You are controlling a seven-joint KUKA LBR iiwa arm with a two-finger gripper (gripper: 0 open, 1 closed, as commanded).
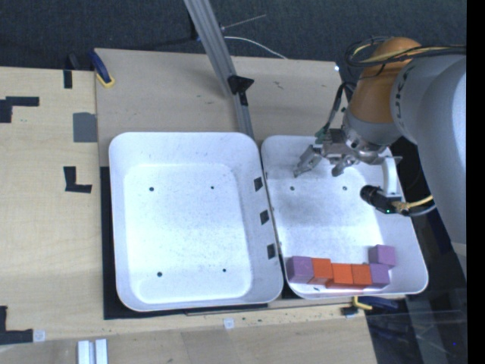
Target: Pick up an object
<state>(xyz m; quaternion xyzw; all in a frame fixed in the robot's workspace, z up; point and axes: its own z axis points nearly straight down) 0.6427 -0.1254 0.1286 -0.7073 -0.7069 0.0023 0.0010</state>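
I saw the gripper (320, 166) hovering over the right bin's (322, 211) far end, fingers spread with nothing between them. The purple and orange blocks (342, 270) lay along its near wall, well apart.

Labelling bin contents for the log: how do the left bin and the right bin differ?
The left bin is wider, and no blocks show in it; the right bin is narrower and holds purple blocks and orange blocks in a row along its near wall. The gripper hangs over the right bin's far end, not over the left bin. Both are shallow, white and speckled.
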